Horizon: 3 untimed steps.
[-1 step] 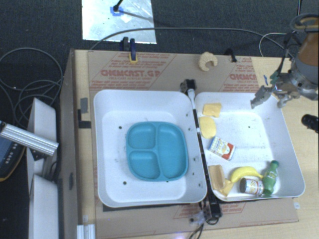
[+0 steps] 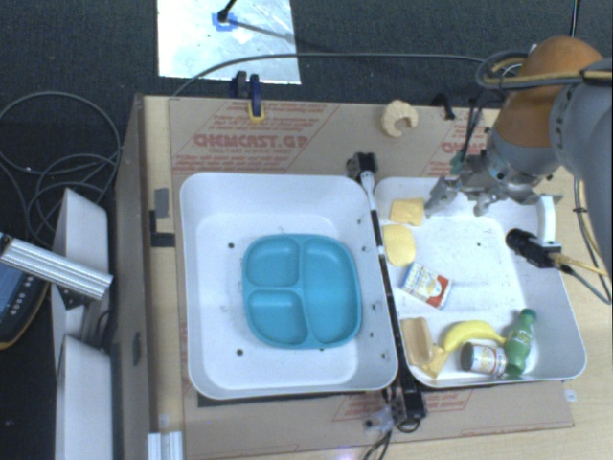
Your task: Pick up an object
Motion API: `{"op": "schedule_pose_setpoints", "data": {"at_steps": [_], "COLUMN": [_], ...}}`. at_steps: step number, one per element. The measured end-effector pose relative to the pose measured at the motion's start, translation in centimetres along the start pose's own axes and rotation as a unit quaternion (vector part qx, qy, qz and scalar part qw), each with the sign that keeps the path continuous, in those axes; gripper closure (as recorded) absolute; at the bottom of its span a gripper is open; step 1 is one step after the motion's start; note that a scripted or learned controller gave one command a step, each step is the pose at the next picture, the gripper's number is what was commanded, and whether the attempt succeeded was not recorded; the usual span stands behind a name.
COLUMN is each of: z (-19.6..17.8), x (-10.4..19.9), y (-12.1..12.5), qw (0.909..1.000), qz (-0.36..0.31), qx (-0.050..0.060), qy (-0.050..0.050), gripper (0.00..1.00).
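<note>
- Your claw [image 2: 466, 192] hangs over the far end of the right bin [image 2: 565, 353], its fingers spread and nothing between them.
- The nearest thing is the pale yellow block [image 2: 406, 212], just beside the claw toward the divider and slightly nearer the camera.
- Its long axis runs roughly across the bin.
- The banana [image 2: 464, 336] and green bottle [image 2: 518, 338] lie well apart, at the near end.

A single fixed camera is looking down at a slant on the brown cardboard-covered desk [image 2: 287, 132], taking in both shallow white plastic bins [image 2: 206, 257] from moderate height.
</note>
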<state>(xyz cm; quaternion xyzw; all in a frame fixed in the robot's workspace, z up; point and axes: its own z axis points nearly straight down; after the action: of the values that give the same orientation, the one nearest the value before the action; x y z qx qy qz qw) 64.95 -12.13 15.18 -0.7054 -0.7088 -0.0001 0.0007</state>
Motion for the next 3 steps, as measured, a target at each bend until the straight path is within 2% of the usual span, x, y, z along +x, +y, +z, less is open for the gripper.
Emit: {"op": "schedule_pose_setpoints", "data": {"at_steps": [1,2,3], "z": [6.8,3.9,-5.7], "x": [-4.8,-8.2,-8.5], "y": [-10.9,-0.9,-11.8], "qw": [1.0000,1.0000,1.0000], "qz": [0.002,0.001,0.002], "qx": [-0.001,-0.003,-0.003], "qy": [-0.001,-0.002,-0.002], "gripper": [0.00,0.00,0.00]}}
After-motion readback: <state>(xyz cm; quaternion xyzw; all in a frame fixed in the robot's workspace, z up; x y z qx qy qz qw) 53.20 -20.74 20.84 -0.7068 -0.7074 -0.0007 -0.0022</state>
